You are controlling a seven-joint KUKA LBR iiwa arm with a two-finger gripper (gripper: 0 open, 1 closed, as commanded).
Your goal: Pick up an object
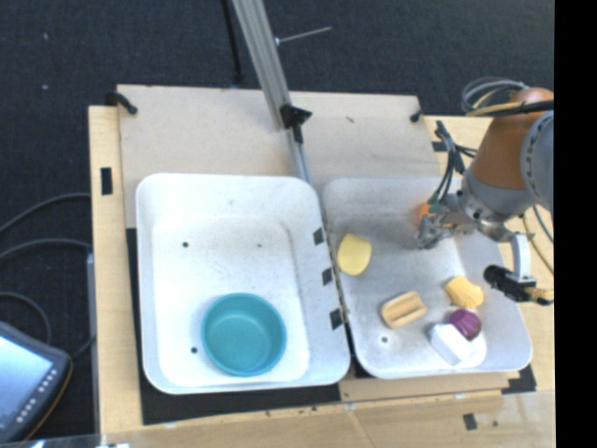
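A teal bowl (243, 333) is sitting at six o'clock in the left bin (177, 203). In the right bin (378, 203), a yellow round piece (354, 254), tan block (403, 309), yellow chunk (465, 292) and purple-white object (458, 335) are lying. The pincer (427, 233) is hovering at twelve o'clock; whether wide or narrow, I cannot tell.

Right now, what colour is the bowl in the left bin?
The bowl is teal blue, seen clearly in the camera view from above.

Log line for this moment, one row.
gripper: over right bin, far side | holding: nothing seen | right bin: yellow piece, tan block | left bin: teal bowl
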